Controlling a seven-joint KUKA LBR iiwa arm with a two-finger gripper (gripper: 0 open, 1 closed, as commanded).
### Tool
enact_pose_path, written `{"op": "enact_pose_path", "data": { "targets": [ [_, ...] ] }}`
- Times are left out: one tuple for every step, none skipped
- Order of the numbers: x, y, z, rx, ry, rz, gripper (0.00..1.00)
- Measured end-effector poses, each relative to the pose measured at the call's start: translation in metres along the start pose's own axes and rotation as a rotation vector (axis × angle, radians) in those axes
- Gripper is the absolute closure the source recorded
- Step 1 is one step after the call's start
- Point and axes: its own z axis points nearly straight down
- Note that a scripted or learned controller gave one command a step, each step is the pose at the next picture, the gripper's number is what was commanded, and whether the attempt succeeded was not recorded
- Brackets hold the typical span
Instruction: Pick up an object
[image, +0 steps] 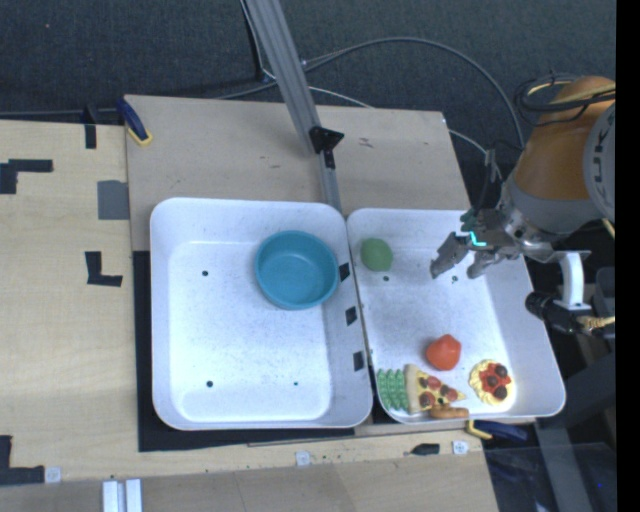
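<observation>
Blue bowl (296, 269), green ball (376, 254)

Overhead view of two white bins with the gripper (463, 264) over the right bin (520, 320).
Its fingers are spread, holding nothing; a green ball (376, 254) lies left of it, a blue bowl (296, 269) in the left bin (190, 320).

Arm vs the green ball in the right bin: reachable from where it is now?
Probably yes. The end effector hovers in the right bin, level with the green ball, with bare bin floor between them. The ball sits near the bin's left wall, which may crowd a finger.
</observation>
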Motion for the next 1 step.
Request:
{"op": "enact_pose_path", "data": {
  "targets": [
    [0.0,0.0001,0.0,0.0,0.0,0.0,0.0]
  ]
}}
